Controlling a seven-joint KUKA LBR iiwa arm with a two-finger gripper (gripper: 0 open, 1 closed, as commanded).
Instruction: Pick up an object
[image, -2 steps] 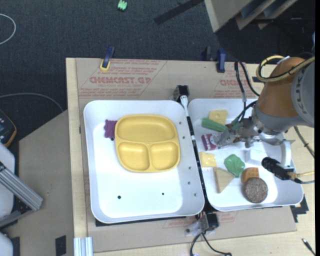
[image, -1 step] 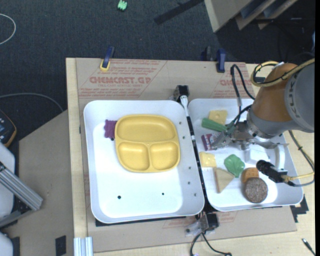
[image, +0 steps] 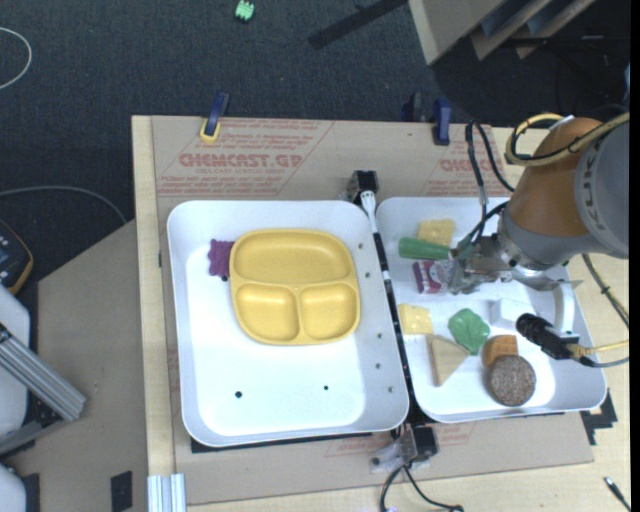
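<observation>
The gripper (image: 462, 270) sits low in the right bin (image: 570, 400), at about the bin's 10 o'clock, and whether it is wide, narrow or closed on anything cannot be told from this slanted view. Its tip hangs just beside a small dark red packet (image: 428, 277), which lies at the gripper's 9 o'clock with its long axis running roughly 12 to 6; this looks like the likeliest target, though that is a guess. A green stick-shaped piece (image: 424, 248) lies just off at 11 o'clock, long axis near 9 to 3, and a pale yellow block (image: 436, 232) sits beyond it at 12. Toward 6 o'clock are a green leaf-shaped piece (image: 468, 328), a yellow cube (image: 415, 319), a tan wedge (image: 445, 358) and a brown round patty (image: 511, 380), all close together. The bin floor is smooth white plastic, so light pieces may slide. Room is tight: the bin's left wall is near the packet. The left bin (image: 200, 400) holds a yellow divided plate (image: 295, 285) and a purple piece (image: 219, 257) at its 9 o'clock.
</observation>
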